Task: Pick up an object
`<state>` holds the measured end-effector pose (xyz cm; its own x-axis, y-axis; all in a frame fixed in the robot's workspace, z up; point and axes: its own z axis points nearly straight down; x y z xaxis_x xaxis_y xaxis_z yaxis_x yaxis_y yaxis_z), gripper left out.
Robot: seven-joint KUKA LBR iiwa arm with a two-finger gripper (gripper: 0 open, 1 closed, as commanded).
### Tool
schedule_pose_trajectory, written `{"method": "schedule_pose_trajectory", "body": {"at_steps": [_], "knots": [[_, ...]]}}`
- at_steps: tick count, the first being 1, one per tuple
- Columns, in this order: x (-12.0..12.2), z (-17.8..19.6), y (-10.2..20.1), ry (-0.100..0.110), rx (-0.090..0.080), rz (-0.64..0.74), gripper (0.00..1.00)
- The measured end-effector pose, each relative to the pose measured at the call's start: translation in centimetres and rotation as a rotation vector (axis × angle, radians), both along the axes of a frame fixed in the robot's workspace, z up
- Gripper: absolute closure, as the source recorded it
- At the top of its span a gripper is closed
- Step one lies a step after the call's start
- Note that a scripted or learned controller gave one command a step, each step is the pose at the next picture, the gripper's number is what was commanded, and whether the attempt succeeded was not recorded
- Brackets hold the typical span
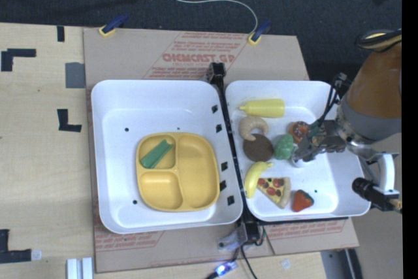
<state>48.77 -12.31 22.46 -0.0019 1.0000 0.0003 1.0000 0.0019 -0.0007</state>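
Centrally in the right bin (326, 91), the gripper (305, 152) is hovering low beside a green toy (285, 146) and a round orange-red item (299, 131); whether the jaws are spread or pinching cannot be told. Around them are lying a yellow bottle (263, 108), brown doughnut (257, 147), banana (253, 178), pizza slice (273, 189) and strawberry (302, 200). Left of frame, the other bin (111, 108) is carrying a yellow divided plate (189, 176) with a green piece (157, 154).

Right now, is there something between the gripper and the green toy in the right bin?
Nothing visible does. The gripper hangs just right of the green toy, with bare bin floor between them. An orange-red toy lies close above that gap, and the brown round piece touches the green toy's far left side.
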Motion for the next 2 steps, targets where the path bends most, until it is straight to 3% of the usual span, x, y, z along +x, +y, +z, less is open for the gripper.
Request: {"method": "schedule_pose_trajectory", "body": {"at_steps": [2], "knots": [[3.8, 0.1, 8.3, 0.001, 0.001, 0.004, 1.0]]}}
